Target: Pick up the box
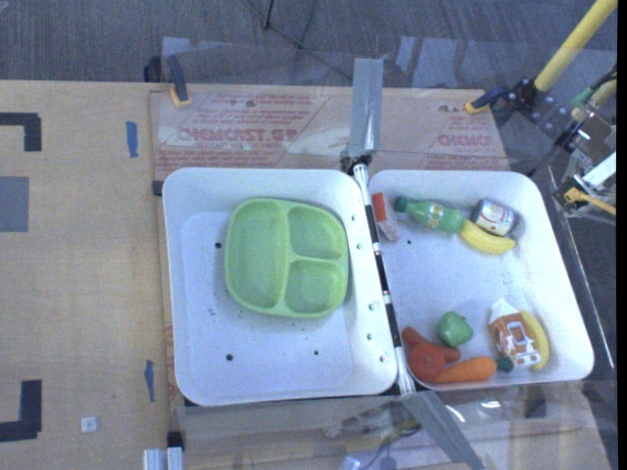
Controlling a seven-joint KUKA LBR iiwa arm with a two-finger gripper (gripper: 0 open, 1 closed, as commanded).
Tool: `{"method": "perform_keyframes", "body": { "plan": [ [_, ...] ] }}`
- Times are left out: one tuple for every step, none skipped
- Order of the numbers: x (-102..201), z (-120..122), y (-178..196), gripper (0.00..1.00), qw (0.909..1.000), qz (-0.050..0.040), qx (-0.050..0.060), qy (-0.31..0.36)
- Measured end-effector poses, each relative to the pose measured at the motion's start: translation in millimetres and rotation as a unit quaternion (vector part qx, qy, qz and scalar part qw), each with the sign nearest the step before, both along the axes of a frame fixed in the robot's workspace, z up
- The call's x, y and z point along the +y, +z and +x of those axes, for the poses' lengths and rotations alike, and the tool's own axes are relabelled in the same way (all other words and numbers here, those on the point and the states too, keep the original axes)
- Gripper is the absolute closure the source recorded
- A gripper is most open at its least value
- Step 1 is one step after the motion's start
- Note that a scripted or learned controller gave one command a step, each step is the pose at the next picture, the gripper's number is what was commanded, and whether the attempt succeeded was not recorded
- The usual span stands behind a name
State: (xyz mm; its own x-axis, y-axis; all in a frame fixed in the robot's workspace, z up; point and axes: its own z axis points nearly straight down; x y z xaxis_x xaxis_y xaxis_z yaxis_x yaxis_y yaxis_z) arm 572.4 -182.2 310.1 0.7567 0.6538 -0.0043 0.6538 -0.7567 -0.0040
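1. we find two shallow white bins with rounded corners, smooth and matte: the left bin [186, 360] and the right bin [558, 262], touching along a seam with small fasteners.
2. the left bin holds a light green plate [287, 257], a rounded square moulded into three compartments, lying flat.
3. the box [516, 336] is a small carton, orange and white with printed faces and a peaked top. it lies in the near right part of the right bin, tilted, touching a yellow banana [537, 333] at its right side.
4. just left of the box we note a green pepper [455, 328], a red pepper [423, 356] and an orange carrot [472, 368], close together.
5. at the far side sit a green bottle [431, 213], a second banana [487, 240] and a can [495, 217], well apart from the box.
6. the end effector's state: we cannot tell.
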Motion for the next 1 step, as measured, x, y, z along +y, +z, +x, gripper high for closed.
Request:
{"method": "perform_keyframes", "body": {
  "plan": [
    [-7.8,48.2,121.7,1.0,0.9981,-0.0012,-0.001,-0.062]
  ]
}}
